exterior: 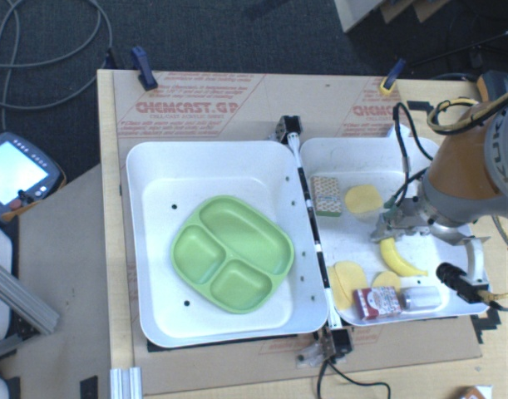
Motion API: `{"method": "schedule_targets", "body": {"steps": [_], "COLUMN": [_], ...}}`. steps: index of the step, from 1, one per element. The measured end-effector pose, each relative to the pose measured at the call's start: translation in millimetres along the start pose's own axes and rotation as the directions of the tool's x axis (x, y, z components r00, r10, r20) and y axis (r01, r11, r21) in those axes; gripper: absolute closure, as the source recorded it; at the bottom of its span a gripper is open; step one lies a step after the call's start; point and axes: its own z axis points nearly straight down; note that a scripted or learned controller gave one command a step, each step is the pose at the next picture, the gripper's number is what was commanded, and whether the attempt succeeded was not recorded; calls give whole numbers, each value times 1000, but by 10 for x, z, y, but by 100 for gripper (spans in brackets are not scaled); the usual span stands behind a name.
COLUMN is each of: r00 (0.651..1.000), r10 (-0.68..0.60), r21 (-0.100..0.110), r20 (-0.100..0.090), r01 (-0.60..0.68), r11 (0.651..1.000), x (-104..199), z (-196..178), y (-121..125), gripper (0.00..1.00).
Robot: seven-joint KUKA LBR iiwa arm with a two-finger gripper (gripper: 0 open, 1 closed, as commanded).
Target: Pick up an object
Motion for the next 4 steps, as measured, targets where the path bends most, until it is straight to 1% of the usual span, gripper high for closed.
{"method": "schedule_targets", "body": {"steps": [1, 2, 3, 4], "r00": [1000, 1000, 1000, 1000], "r10": [-2, -2, 1, 0], "r21": [-2, 0, 3, 2], "r20": [0, 1, 1, -1], "r01": [2, 2, -1, 0], "r11": [1000, 1000, 1000, 1000], "x": [752, 744, 107, 374], "z": [-910, -904, 74, 101], "y": [398, 392, 136, -299], "gripper": [100, 0, 0, 0]}}
